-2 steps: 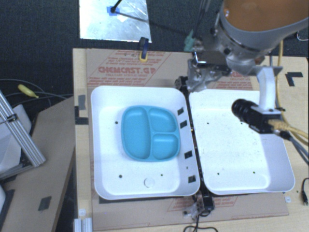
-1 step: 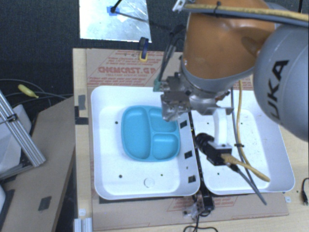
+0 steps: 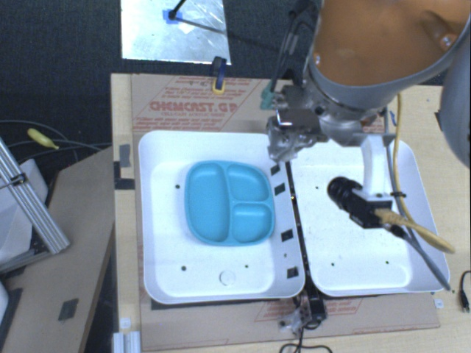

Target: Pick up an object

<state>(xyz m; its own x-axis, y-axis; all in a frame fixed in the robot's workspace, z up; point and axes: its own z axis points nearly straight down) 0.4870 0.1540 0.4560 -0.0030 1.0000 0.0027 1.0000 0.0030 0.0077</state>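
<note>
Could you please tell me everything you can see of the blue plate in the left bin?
The blue plate is a rounded-square tray, apparently smooth plastic, split by raised ridges into three compartments: one large at the left, two smaller at the right. It lies flat and upright, slightly rotated, on the floor of the left bin, near its middle. Nothing rests in it.

dark carpet floor [image 3: 59, 65] around my bench, shiny metal sheet [image 3: 175, 19] up top, aluminium framing [image 3: 26, 204] at left
</note>
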